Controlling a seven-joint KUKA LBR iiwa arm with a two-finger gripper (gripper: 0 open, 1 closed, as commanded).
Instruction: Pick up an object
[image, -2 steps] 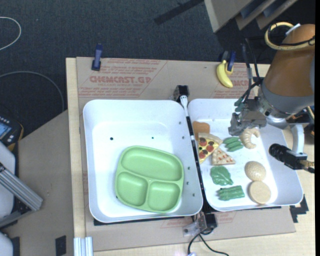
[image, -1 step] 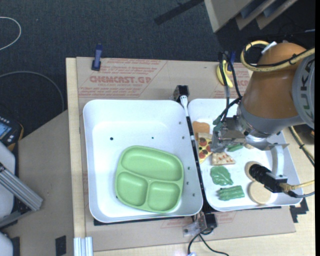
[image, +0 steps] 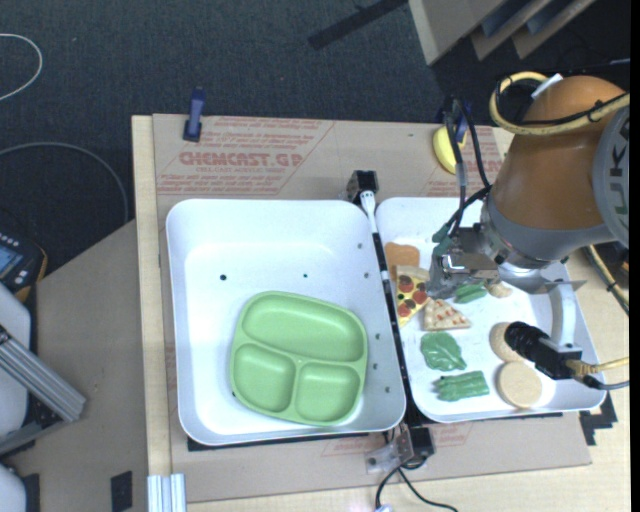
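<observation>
My gripper (image: 455, 270) hangs low over the upper middle of the right bin (image: 420, 212), with the grey and orange arm above it hiding the bin's far right part. A green toy piece (image: 470, 293) lies just below the gripper, and whether they touch is unclear. To its left lie a brown bread-like piece (image: 403, 254) and a pepperoni pizza slice (image: 408, 292). A second pizza slice (image: 443, 317), a green leafy piece (image: 441, 350), a green pod piece (image: 461, 385) and a tan round biscuit (image: 519, 384) lie nearer the front.
The left bin (image: 200, 240) holds a green divided plate (image: 298, 356) in its front half. A yellow object (image: 443, 148) sits on the bench behind the right bin. A blue clip (image: 194, 115) is at the board's back left.
</observation>
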